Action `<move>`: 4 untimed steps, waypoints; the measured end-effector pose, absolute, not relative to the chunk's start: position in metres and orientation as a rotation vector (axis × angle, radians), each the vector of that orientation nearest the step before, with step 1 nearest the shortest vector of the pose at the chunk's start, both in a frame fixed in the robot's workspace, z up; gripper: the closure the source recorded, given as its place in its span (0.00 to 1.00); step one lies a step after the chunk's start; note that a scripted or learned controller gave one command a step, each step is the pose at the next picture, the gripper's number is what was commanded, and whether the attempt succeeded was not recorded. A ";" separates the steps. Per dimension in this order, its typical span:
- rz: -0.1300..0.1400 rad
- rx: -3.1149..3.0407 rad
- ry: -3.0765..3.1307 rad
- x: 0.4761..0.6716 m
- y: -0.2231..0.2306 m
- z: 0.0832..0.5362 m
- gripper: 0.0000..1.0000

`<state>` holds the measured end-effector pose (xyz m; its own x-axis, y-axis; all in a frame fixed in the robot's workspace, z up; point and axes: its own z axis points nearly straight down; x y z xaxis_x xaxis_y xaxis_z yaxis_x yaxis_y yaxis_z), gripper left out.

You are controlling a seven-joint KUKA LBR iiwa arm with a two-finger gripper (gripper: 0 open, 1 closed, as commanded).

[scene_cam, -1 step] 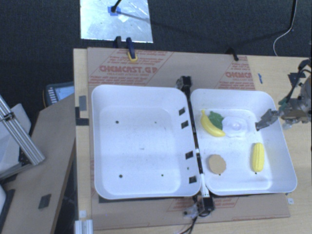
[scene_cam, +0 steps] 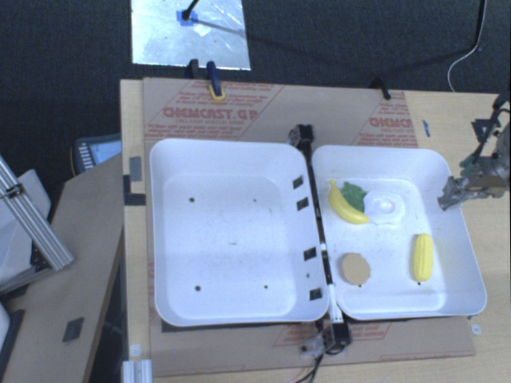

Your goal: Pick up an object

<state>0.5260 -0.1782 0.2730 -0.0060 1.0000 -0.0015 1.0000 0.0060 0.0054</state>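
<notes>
Gripper (scene_cam: 453, 196) sits at the right bin's (scene_cam: 463, 294) right rim, grip state unreadable (too blurry). Nearest target, corn cob (scene_cam: 422, 257), lies near the right wall; a descent could clip the rim.

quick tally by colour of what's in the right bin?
Yellow: 2, the banana and the corn cob
Green: 1, the leafy piece
White: 1, the pale round item
Tan: 1, the round disc
Total: 5
</notes>
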 end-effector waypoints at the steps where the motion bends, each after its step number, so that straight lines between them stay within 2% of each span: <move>1: 0.009 2.207 2.232 0.525 -0.104 0.299 1.00; 2: 0.011 2.204 2.237 0.487 -0.008 0.343 1.00; 4: 0.011 2.209 2.230 0.487 0.105 0.442 1.00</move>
<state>0.4869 0.1051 0.4424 -0.0095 1.0000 0.0031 0.9999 0.0095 0.0069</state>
